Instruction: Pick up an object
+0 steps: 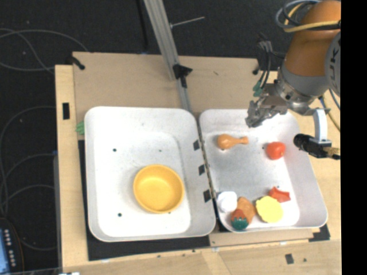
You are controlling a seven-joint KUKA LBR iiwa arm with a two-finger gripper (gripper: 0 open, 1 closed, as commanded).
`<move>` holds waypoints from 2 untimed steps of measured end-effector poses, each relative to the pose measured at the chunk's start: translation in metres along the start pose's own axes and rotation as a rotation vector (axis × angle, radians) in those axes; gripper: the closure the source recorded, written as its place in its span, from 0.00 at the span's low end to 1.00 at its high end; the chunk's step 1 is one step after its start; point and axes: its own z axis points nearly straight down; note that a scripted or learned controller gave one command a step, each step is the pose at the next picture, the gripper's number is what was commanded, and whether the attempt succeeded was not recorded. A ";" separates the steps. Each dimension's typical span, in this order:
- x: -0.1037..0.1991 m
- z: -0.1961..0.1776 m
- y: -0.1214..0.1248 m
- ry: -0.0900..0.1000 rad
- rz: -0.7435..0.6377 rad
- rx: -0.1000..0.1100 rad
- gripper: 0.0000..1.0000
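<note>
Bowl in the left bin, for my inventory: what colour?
Yellow bowl, seen in the camera view.

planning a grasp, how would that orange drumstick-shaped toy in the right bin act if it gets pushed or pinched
The drumstick-shaped toy has a rounded bulb and a thin handle, so a push would probably roll or swivel it. Its smooth, plastic-looking surface suggests it is light and stiff, and may slip from a pinch on the bulb. It lies apart from the red object, so there is room to slide.
</note>
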 end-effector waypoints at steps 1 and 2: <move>0.057 0.010 0.006 0.000 -0.002 0.005 1.00; 0.117 0.008 0.018 0.001 -0.003 0.003 1.00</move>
